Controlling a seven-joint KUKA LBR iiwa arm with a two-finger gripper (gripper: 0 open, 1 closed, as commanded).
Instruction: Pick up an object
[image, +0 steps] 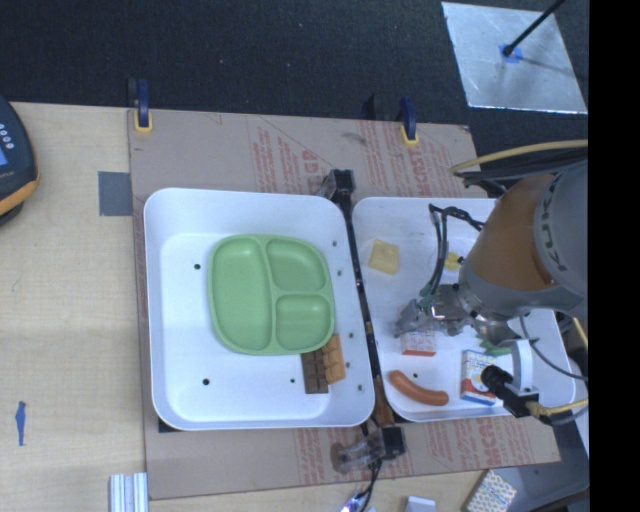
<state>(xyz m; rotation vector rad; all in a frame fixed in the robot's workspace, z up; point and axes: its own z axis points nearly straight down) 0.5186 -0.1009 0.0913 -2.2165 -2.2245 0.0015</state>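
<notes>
Light wooden table (70, 300) carries a brown cardboard sheet (300, 150) under two shallow white bins. Left bin (170, 400): green divided plastic plate (270, 293). Right bin (400, 215): gripper (415, 318) at centre, finger state indiscernible; orange-red sausage (420, 389) at 6 o'clock. Dark floor (250, 40) at 12 o'clock.

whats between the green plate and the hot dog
In the camera view, a brown waffle piece lies between the green divided plate and the hot dog, plus the bins' adjoining rims.

Two shallow white bins side by side, left bin (165, 300), right bin (385, 215), on a cardboard sheet (250, 150) held by blue clamps (142, 105), grey tape patch (114, 192), wooden bench (60, 330), black floor (250, 45)
</notes>
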